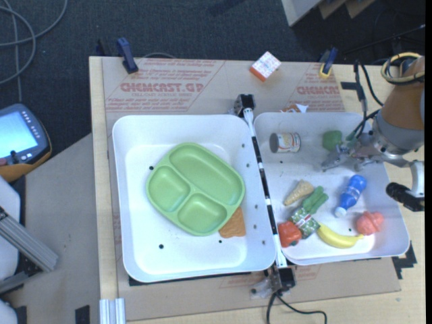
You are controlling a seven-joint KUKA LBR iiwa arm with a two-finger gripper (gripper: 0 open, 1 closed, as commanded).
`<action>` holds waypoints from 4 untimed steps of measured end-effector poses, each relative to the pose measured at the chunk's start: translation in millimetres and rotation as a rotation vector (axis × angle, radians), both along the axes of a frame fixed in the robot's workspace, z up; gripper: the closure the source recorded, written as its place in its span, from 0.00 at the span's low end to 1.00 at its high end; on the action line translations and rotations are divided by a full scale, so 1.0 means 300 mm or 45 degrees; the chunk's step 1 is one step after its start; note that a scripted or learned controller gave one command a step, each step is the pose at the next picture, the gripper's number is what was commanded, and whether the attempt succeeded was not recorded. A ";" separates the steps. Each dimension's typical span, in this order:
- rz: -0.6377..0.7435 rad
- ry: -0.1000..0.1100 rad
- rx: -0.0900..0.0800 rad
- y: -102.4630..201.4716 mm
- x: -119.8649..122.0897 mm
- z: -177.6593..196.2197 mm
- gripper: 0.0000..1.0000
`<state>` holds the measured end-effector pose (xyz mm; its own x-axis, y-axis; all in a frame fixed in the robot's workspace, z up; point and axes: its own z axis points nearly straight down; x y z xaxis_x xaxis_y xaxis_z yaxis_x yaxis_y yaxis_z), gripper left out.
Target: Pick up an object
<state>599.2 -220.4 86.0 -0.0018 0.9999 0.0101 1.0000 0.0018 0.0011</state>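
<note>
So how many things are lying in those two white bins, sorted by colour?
Green: 3 – sectioned plastic plate, small round lump, leafy toy vegetable
Orange or red: 3 – flat orange piece, red toy, pink toy
Yellow: 1 – banana
Blue: 1 – bottle
Tan: 2 – can, cone
Total: 10

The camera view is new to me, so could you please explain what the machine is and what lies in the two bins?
One camera looks down at a slant on a bench. The grey and orange robot arm reaches in from the right; its end effector is low in the right bin, and nothing shows between its parts. The left bin contains a green divided plate over an orange item. In the right bin lie a small can, a green object, a blue bottle, a banana and other toy foods.
</note>
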 end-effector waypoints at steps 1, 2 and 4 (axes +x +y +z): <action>-0.003 0.006 -0.010 0.077 -0.131 0.052 0.00; -0.004 0.004 -0.011 0.071 -0.213 0.148 0.00; -0.002 0.001 -0.010 0.006 -0.307 0.029 1.00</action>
<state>507.1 -218.7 94.7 -0.0006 1.0000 0.0023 1.0000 0.0006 0.0004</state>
